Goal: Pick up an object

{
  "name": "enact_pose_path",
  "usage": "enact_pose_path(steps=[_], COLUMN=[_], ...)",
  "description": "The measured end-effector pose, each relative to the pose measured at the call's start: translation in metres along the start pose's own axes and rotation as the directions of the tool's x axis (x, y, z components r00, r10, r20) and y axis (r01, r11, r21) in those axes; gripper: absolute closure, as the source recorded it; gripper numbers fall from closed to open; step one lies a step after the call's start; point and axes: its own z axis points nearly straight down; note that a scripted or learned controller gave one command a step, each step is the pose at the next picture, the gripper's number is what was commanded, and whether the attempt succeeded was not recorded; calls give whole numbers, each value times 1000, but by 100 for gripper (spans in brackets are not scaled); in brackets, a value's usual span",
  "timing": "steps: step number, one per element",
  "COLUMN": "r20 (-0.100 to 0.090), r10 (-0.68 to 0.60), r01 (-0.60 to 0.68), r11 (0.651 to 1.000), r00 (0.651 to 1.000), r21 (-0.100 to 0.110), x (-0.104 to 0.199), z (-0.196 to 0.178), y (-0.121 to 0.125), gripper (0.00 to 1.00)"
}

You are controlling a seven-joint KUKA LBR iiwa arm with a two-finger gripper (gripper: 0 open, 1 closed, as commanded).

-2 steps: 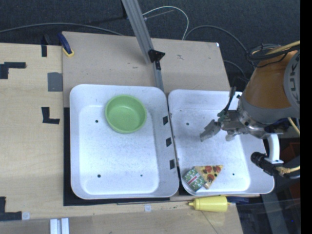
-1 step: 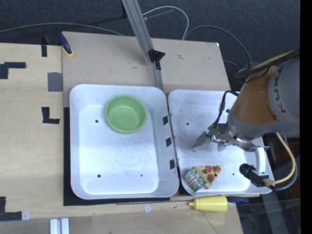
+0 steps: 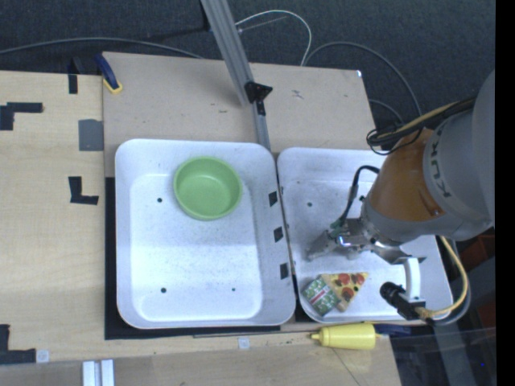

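Two white bins sit side by side on the surface [image 3: 322, 103]. Left bin [image 3: 193, 288]: one green bowl [image 3: 208, 187], upright, in the far half, well apart from everything else. Right bin [image 3: 318, 183]: a flat colourful packet [image 3: 334, 288] with red, yellow and green print lies at the near edge, close to the wall shared with the left bin.

Arm [image 3: 418, 187] reaches in from the right, orange band over the right bin. Claw [image 3: 342, 240] low in the middle of that bin, just beyond the packet and apart from it; how far open it is, cannot tell. Nothing visible between its tips.

Yellow bottle [image 3: 348, 337] lies on its side on the surface just outside the right bin's near rim. A grey pole [image 3: 233, 47] slants across the far side, ending above the seam between the bins. Cables [image 3: 322, 51] loop behind.
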Motion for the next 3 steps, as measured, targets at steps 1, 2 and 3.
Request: enact_pose_path(steps=[1,2,3], r20=[-3,1,0], r10=[-2,-1,-1], r01=[2,1,1], r11=[1000,1000,1000], r00=[1000,1000,1000], r21=[2,-8,-7], x=[1,-1,-2], z=[-11,-74,-120], y=[0,3,12], gripper=[100,100,100])
